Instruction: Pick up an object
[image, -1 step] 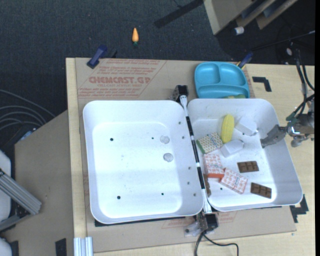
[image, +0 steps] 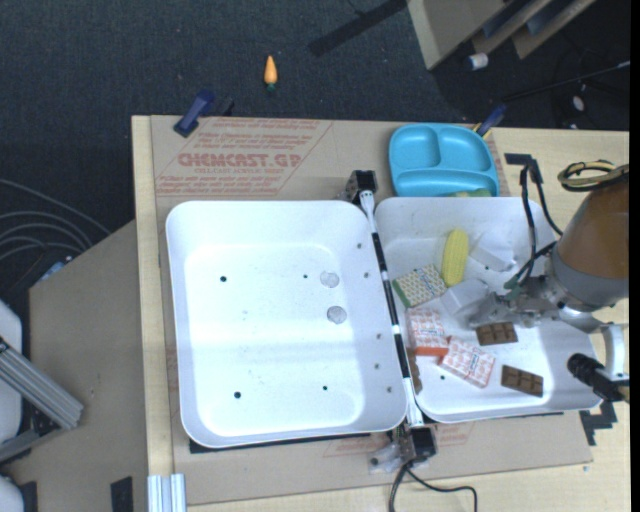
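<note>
We see the gripper low in the right bin, just above a brown bar — its state we cannot tell. At 11 o'clock from it lies a yellow corn cob.

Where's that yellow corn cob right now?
The corn cob lies in the right bin, near its back, just behind the green-patterned packet.

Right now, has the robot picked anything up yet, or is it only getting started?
Nothing looks lifted yet. The gripper is down in the right bin, just above a brown bar lying flat. The corn cob and packets lie untouched. Grasping and lifting remain.
</note>
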